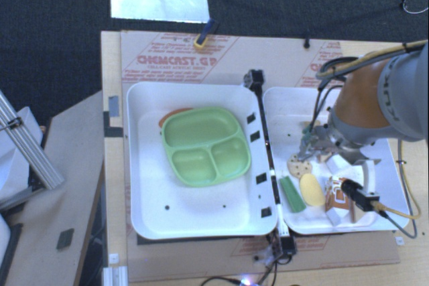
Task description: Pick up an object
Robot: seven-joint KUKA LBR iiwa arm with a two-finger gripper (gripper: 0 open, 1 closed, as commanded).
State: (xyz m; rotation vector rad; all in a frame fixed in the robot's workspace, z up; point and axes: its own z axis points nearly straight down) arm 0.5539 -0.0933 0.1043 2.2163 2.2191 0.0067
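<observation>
The camera view looks down at a slant on a tabletop carrying two shallow white bins side by side. The left bin holds a green divided plate with something orange peeking from under its far edge. The right bin holds the pickable clutter: a tan perforated piece, a green stick, a yellow oval object, and a brown-and-white carton near the front wall.

The arm reaches in from the right, and its gripper hangs low over the right bin, just above the tan perforated piece. How far the fingers are spread cannot be told from here; nothing is visibly held between them.

As a judgement, the main risk is the crowding. The tan piece, the yellow oval and the green stick lie close together, so a descent slightly off line could nudge one aside or close on an edge and let it slip. The tan piece also looks flat, which offers little to pinch. The divider between the bins is near, and a cable trails by the carton.

The tabletop sheet reads "CHEMCAST GP" in red, repeated behind both bins. The carton's print is too small to read.
</observation>
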